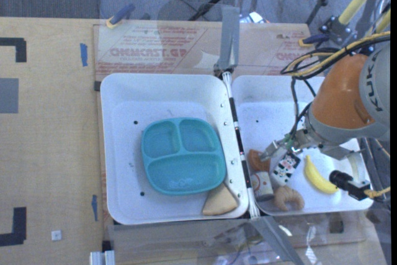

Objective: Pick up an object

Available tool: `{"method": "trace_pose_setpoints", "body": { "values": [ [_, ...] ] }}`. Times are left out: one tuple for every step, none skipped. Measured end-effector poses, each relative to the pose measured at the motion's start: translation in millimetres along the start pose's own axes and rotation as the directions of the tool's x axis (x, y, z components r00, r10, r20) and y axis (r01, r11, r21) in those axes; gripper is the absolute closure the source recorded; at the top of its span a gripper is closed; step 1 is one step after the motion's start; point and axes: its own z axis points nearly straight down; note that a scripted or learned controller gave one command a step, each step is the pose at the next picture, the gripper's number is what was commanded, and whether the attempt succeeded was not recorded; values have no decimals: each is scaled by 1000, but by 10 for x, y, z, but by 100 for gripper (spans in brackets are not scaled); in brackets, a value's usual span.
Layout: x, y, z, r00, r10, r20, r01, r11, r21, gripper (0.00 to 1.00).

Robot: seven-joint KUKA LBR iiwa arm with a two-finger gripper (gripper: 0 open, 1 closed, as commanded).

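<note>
The gripper is seen low over the right bin, beside its left wall; finger state cannot be told. Open floor lies behind; a banana lies to the right.

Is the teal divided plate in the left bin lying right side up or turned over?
Right side up. The teal divided plate lies flat in the left bin, its three compartments facing upward.

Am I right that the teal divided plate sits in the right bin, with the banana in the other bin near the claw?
Not quite. The camera view shows the teal divided plate in the left bin, not the right one. The banana does lie in the other bin, the right bin, near the claw.
</note>
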Motion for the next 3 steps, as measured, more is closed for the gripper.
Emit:
{"method": "trace_pose_setpoints", "body": {
  "values": [
    [-3,17,-113,1000,2,-1,-2,1000,-4,100],
    [-5,15,-111,1000,2,-1,-2,1000,-3,0],
    [129,-442,59,991,133,-3,-133,991,19,0]
  ]
}}
